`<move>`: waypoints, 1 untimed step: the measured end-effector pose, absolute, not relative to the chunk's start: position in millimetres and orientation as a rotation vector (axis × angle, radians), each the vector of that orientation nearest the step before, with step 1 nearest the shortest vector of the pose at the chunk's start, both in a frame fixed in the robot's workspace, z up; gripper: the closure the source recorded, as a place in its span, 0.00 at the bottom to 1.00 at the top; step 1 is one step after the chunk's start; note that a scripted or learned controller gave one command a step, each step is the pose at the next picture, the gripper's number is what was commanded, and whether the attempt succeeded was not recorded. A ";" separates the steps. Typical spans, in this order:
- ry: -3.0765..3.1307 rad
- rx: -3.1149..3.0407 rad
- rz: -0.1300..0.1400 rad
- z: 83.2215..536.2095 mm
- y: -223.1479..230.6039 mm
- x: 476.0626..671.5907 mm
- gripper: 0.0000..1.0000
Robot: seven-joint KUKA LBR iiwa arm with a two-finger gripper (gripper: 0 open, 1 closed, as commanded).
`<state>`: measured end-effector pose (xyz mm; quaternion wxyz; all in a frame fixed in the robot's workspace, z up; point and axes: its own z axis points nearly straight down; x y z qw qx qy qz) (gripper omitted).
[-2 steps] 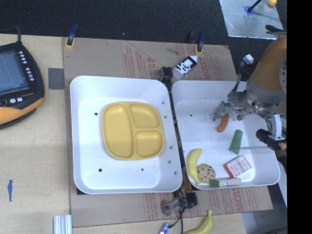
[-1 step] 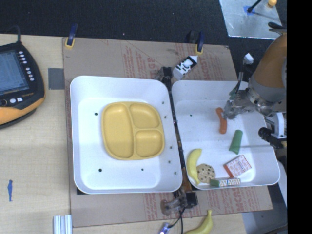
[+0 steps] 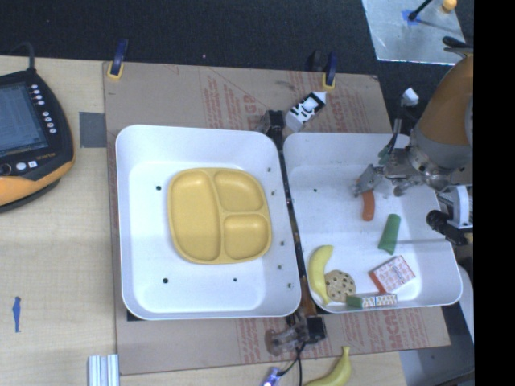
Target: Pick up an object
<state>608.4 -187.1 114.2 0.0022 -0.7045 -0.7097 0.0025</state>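
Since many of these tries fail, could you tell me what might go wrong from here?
The gripper sits right over the small orange piece, which could slip or roll away. The green piece lies close beside it and may get nudged. Both lie near the right bin's middle, so the wall matters little.

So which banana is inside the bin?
The banana lying beside the cookie in the right bin. The other banana lies outside both bins, on the bench at the bottom edge of the view.
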 end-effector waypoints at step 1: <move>-2.227 -2.209 0.009 124.6 -188.0 608.4 1.00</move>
